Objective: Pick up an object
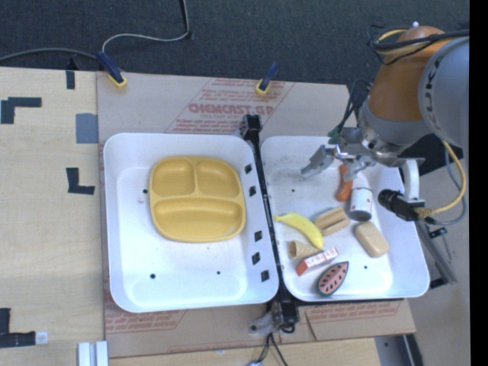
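The counter [46, 227] fills the foreground, light wood at the left with a brown cardboard sheet [221, 105] laid under the two bins. On it, the left bin [130, 280] is the largest white tray; it carries a yellow divided plate [197, 198] with three compartments, lying flat toward the bin's far half. The right bin [408, 277] sits just beside it, the two rims meeting along a dark seam with black clips.

The grey arm [415, 82], with its orange band, reaches in from the right and hangs over the far right part of the right bin. Its pincer [329, 157] points toward the left, the fingers spread apart and nothing between them — released, above bare bin floor.

The objects lie in the right bin's near half, clustered. A yellow banana [300, 227] lies near the seam. Just right of it rests a tan cylinder [331, 219], and further right a tan rounded block [371, 239]. A small white bottle [360, 203] lies below the arm's wrist, with an orange piece [345, 189] beside it. Nearer the front rim sit a dark oval with a reddish face [332, 278], a small red-and-white packet [316, 261] and a little brown cone [294, 248].
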Controlling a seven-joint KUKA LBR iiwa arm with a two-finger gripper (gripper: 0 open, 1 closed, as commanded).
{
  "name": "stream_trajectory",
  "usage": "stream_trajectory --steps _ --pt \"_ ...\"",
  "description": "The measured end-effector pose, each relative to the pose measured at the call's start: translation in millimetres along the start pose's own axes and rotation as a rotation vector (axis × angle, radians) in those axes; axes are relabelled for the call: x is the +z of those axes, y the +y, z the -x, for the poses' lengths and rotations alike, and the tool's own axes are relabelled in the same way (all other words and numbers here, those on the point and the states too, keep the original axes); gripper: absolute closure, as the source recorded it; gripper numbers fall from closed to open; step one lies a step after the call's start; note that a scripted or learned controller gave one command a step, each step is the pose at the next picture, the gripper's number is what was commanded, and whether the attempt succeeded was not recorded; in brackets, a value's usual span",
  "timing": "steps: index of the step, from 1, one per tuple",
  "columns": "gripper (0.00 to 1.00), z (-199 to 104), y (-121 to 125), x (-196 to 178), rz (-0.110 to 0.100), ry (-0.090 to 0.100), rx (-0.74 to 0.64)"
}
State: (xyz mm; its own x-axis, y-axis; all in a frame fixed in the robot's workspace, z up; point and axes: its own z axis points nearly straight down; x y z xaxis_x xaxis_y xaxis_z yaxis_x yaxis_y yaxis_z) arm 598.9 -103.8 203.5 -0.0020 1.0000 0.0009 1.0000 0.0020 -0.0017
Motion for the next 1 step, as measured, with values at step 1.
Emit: stream_trajectory --steps 1 --pt "0.0 27.3 -35.3 106.3 0.012 -0.004 0.001"
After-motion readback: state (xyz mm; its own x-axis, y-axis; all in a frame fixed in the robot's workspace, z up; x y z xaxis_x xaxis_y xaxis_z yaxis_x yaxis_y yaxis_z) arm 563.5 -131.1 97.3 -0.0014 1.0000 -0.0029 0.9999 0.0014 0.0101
